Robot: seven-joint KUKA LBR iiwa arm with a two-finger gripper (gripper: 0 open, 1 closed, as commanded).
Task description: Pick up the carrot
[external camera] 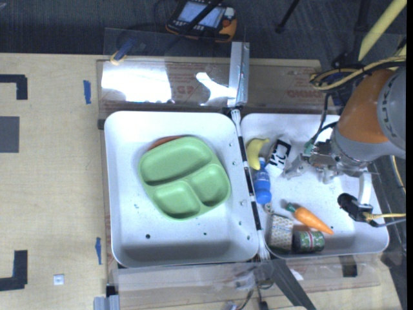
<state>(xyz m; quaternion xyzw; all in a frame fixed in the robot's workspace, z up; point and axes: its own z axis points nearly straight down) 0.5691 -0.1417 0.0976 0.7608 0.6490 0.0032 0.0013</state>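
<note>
Closest to the lens, one small can (308, 239) with a green and red label lies on its side just below the single carrot (311, 218), touching it or nearly so. That carrot is orange with a green stub at its upper-left end. It lies slantwise on the floor of the right bin (303, 125), near the bin's lower edge, and nothing grips it. One patterned pouch (280, 230) sits just left of the carrot, against the can. One blue bottle (262, 187) lies up and to the left of the carrot, along the bin's left wall. Further up on that side is one yellow banana (255, 150), with one black-and-white card (279, 152) just beside it. That makes six loose things in this bin.

Above the carrot and clearly apart from it hangs the gripper (316, 168), over the bin's upper half. I cannot tell whether it is apart or together.

Well left of the carrot is the second of the two bins, the left bin (122, 173). It holds one green plate (184, 176) with three compartments, all bare, and a sliver of something orange-red (161, 140) shows under the plate's upper edge. Both bins stand on the pale worktop (45, 192).
</note>
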